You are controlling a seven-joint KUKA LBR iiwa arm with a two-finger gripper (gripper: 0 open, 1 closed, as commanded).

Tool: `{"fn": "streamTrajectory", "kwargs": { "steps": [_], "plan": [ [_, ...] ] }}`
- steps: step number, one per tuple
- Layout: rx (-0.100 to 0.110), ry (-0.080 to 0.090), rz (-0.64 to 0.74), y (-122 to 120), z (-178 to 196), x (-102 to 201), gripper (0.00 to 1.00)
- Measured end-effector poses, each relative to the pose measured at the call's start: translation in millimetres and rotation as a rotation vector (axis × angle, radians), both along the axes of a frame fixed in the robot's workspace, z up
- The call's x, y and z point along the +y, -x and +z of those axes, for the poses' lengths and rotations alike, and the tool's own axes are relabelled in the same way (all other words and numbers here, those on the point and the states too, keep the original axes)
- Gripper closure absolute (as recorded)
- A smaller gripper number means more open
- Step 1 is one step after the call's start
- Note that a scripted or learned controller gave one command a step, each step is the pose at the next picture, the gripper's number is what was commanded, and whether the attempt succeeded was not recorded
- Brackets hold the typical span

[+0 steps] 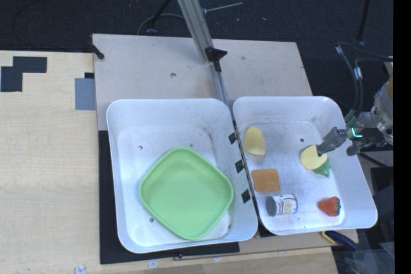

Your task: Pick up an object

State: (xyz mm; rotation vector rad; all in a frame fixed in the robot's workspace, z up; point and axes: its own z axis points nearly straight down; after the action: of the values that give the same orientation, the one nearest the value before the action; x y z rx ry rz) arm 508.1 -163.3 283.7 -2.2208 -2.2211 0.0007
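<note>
- Nearest the camera, a green square plate (187,193) is seen lying flat in the left bin (119,138), toward that bin's front edge, where it takes up most of the floor.
- At the front edge of the right bin (359,215) a small tin can (282,205) is found on its side, with a red strawberry-like toy (329,206) near the front right corner.
- Just behind the can an orange sponge-like block (265,180) is laid flat, and behind that a pale yellow rounded piece (255,140) rests close to the wall shared by both bins.
- Both bins are carried side by side on the counter (154,70), whose far edge bears a slanted aluminium rail (192,9).
- The tool (323,148) is reached in over the right bin's right wall and is placed right at a yellow lemon-like toy with a green part (314,160), near the middle of that side.
- Whether the tool is apart, together or clamped on the toy cannot be told, as the tips merge with the yellow shape.
- It is judged that this yellow toy is the chosen object, since the tool is brought down on it and the other items are left well apart.
- A grasp cannot be confirmed; the toy appears to rest on the bin floor.
</note>
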Motion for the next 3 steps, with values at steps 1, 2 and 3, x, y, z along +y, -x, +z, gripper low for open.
{"fn": "streamTrajectory", "kwargs": {
  "steps": [1,2,3],
  "plan": [
    [0.0,0.0,0.0,0,0,0,0.0],
    [0.004,-0.001,0.0,4,-47,-8,0.0],
    [0.004,-0.001,0.0,10,-99,-16,0.0]
  ]
}}
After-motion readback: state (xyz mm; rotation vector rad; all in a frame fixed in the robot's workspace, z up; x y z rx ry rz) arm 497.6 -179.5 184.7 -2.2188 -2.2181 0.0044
